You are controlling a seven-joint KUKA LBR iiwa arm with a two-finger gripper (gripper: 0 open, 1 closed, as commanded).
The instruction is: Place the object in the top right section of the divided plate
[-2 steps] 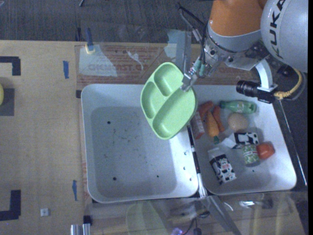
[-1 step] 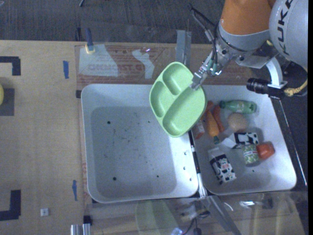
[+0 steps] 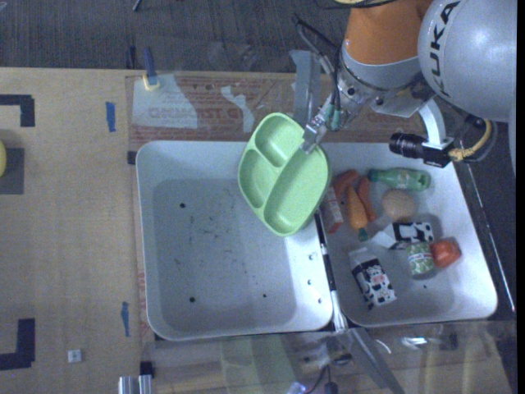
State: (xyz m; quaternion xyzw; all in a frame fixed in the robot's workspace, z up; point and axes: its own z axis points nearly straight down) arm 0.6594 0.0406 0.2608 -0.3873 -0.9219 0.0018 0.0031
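A light green divided plate point(image 3: 283, 179) hangs tilted over the wall between the two bins, its sections facing up and to the left. My gripper point(image 3: 314, 135) comes down from the upper right and is shut on the plate's upper right rim. In the right bin point(image 3: 459, 290) lie the loose items: a carrot point(image 3: 357, 207), a red pepper point(image 3: 344, 179), a green bottle point(image 3: 399, 177) and a beige round thing point(image 3: 399, 203).
The left bin point(image 3: 213, 253) lies below and left of the plate. A milk carton point(image 3: 375, 279), a small cow-patterned box point(image 3: 413, 232), a green can point(image 3: 420, 261) and a red ball point(image 3: 446, 253) sit in the right bin. The arm's grey and orange body point(image 3: 410, 31) looms at the upper right.
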